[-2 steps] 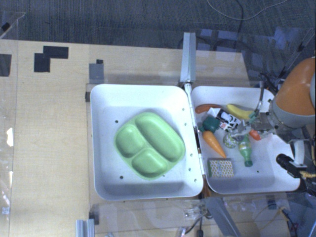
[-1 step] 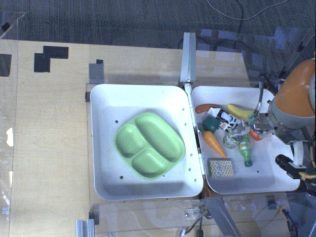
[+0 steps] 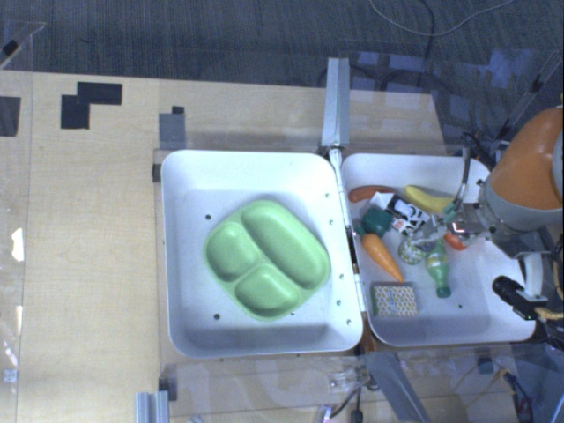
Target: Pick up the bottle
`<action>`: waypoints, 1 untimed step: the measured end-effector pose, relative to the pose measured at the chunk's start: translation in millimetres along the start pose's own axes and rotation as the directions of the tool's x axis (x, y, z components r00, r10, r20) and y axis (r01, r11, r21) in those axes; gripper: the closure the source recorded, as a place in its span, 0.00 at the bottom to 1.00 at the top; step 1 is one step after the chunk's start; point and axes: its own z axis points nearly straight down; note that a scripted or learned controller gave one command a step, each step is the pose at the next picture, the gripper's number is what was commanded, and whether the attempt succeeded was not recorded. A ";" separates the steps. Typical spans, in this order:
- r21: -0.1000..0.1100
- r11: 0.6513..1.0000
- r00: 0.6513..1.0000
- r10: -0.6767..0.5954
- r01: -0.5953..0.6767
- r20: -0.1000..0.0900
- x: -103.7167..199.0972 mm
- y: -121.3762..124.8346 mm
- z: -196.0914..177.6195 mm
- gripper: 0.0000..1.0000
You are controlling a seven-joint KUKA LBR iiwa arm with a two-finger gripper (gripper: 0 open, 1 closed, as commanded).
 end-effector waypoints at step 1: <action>-0.002 1.000 1.000 0.000 0.000 0.000 -0.4 -0.6 0.4 0.00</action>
